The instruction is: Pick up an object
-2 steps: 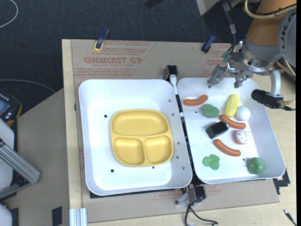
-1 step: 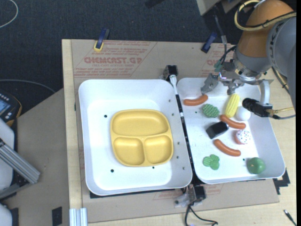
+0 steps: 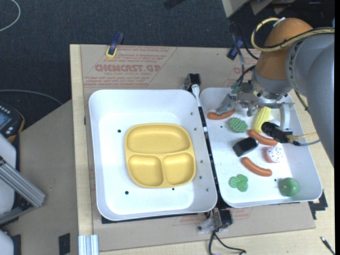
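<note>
The claw (image 3: 241, 101) hangs low over the right bin's (image 3: 308, 166) far end, beside the corn (image 3: 261, 119), presumably choosing; its opening I cannot tell.

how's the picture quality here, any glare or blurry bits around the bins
Camera view: even overhead light, soft faint shadows inside the left bin; the yellow tray is sharp with a mild sheen; the arm at right is slightly soft; the white bins read bright, not blown out.
</note>
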Available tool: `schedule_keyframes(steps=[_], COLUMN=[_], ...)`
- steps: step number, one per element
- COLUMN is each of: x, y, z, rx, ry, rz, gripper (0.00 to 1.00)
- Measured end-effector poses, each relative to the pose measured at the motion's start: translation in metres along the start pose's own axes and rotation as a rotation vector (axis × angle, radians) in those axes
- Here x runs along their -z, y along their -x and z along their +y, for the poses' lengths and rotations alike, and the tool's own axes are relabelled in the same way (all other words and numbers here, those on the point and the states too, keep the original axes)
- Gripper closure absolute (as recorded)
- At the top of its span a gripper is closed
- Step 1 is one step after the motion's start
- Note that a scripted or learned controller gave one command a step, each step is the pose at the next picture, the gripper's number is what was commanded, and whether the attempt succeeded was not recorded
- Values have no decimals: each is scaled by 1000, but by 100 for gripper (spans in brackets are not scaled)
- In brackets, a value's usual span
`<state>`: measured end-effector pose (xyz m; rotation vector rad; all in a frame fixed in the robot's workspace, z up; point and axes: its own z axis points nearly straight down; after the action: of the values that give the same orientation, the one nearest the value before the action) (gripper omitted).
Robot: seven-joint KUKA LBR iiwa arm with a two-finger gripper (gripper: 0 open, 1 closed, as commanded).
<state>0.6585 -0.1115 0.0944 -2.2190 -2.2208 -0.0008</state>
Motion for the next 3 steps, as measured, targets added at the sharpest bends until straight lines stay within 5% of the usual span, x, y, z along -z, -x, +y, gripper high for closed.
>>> schedule_keyframes(steps=[1,2,3], x=[-2,11,55], y=[-1,0,-3], z=[4,6,7], rx=[2,1,0], ry=[8,16,7], rz=[0,-4,-3], gripper=[0,100,100])
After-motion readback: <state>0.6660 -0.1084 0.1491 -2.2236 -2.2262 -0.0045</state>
